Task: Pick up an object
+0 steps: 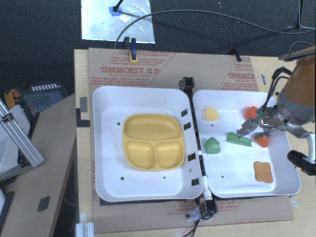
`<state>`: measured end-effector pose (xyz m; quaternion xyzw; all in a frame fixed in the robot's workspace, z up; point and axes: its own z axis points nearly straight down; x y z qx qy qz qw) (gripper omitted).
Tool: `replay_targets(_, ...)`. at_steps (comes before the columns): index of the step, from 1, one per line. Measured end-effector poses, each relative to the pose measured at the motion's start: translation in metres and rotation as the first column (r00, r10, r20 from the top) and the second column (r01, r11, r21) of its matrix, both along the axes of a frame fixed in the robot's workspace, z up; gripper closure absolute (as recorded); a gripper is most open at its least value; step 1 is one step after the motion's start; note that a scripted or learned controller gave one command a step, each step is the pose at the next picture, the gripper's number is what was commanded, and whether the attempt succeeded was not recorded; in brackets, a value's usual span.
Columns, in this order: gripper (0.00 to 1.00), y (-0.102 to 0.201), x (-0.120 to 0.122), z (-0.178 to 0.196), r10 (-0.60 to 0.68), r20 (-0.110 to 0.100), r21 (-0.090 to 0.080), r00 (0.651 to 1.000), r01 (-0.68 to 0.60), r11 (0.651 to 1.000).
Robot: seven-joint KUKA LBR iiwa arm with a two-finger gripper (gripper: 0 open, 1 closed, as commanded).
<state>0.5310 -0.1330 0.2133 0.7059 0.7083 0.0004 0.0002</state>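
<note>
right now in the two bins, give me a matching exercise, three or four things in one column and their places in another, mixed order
Things:
1. yellow divided tray
2. pale yellow piece
3. orange-brown piece
4. green long piece

Places:
A. right bin, far left part
B. right bin, near right corner
C. middle of the left bin
D. right bin, middle, just by the gripper

Pairs: 1-C, 2-A, 3-B, 4-D

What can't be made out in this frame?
- Jaws of the gripper: open or shut, too small and blurred, camera view.
- Red piece: partly hidden by the gripper.
- Arm: cut off by the right edge.
- Green long piece: touching the gripper or not, unclear.
</note>
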Motion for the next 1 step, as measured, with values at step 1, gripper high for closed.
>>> replay_targets(1, 0.00, -0.0073, 0.0027, -0.0451, -0.002, -0.002, 0.000, 1.000, 0.002, 1.000)
